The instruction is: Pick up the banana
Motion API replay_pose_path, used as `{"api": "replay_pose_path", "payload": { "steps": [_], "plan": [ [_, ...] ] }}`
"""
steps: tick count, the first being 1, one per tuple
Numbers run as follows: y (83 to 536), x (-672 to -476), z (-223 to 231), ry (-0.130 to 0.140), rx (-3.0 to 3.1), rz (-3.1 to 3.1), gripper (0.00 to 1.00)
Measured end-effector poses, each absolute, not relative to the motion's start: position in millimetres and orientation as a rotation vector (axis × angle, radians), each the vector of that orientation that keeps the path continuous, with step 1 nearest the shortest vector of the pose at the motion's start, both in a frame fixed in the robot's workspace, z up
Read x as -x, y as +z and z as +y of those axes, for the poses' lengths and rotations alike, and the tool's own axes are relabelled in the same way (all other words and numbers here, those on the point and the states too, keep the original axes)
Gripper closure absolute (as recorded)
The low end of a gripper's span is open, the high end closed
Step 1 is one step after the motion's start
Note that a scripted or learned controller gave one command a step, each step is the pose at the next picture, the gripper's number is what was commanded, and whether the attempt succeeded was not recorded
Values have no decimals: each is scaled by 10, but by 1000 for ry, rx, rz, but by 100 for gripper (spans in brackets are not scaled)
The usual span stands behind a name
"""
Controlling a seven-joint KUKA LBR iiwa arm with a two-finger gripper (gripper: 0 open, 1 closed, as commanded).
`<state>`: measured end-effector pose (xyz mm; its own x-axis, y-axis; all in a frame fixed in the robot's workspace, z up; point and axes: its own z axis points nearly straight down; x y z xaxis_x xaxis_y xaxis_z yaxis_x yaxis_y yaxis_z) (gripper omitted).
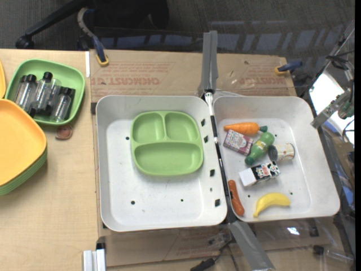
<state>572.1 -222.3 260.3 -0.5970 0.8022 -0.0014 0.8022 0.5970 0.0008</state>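
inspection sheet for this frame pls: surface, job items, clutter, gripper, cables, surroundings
Surface: two white bins side by side, left bin, right bin, on cardboard.
Job's things: banana lies near the right bin's front edge, untouched.
Clutter: carrot, pink carton, green bottle, black-and-white carton, red item in right bin; green divided plate in left bin.
Grippers: nothing seen.
Cables: nothing seen.
Surroundings: green tray of vials, orange plates, chair base.

Probably a robotics lab: twin white bins [113, 208] on cardboard-covered bench [152, 75], office chair base [84, 10] behind.
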Motion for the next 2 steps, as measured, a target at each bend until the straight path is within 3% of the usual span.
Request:
{"api": "replay_pose_path", "payload": {
  "steps": [1, 2],
  "plan": [
    [1017, -5427, -2054, 0, -1435, 2795, 100],
    [2169, -5482, -2221, 0, -1416, 2801, 100]
  ]
}}
